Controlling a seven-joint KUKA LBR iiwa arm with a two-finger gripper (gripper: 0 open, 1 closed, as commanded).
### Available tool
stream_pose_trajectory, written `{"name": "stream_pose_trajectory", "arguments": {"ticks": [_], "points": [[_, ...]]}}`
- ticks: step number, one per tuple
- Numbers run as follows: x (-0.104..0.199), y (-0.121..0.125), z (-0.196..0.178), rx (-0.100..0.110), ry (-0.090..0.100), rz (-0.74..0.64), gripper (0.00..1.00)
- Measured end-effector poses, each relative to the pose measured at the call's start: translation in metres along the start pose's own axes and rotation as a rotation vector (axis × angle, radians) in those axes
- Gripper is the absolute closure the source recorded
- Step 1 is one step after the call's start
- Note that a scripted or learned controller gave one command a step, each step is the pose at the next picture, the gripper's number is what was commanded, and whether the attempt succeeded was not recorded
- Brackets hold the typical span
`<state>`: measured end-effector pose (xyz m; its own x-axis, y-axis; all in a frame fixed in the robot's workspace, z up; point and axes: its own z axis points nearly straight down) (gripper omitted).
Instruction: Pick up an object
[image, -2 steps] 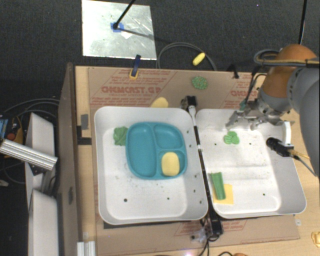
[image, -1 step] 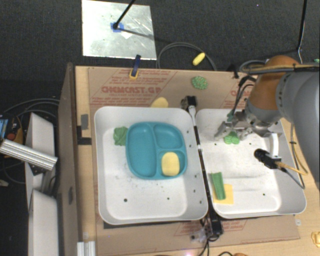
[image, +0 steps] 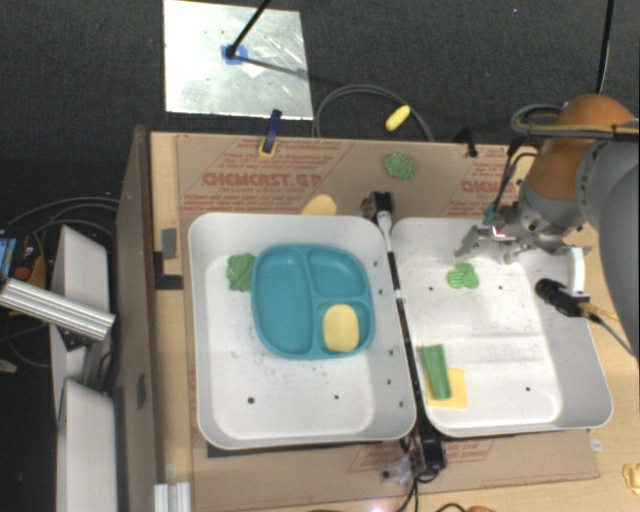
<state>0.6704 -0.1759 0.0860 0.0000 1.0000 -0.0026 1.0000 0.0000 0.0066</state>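
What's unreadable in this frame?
- Gripper: too small and blurred to judge, camera view.
- Flat yellow block: partly covered by green rectangular bar.
- Green leafy piece: partly behind blue divided plate.
- Arm: cut off at right edge.

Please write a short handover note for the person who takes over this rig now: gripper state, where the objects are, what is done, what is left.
Gripper: over the top of the right bin, just above the small green leafy piece; whether it is open or shut cannot be judged.
Right bin also holds a green stick lying on a yellow block near the front.
Left bin: blue divided plate with a yellow piece in its lower right compartment; a green piece at the plate's left edge.
Done: nothing lifted yet.
Left: grasp and lift one object.
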Motion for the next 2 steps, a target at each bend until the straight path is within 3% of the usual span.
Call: {"name": "stream_pose_trajectory", "arguments": {"ticks": [1, 2], "points": [[0.0022, 0.0004, -0.0113, -0.002, 0.0, -0.004, 1.0], [0.0022, 0.0002, -0.0109, -0.001, 0.0, -0.004, 0.0]]}}
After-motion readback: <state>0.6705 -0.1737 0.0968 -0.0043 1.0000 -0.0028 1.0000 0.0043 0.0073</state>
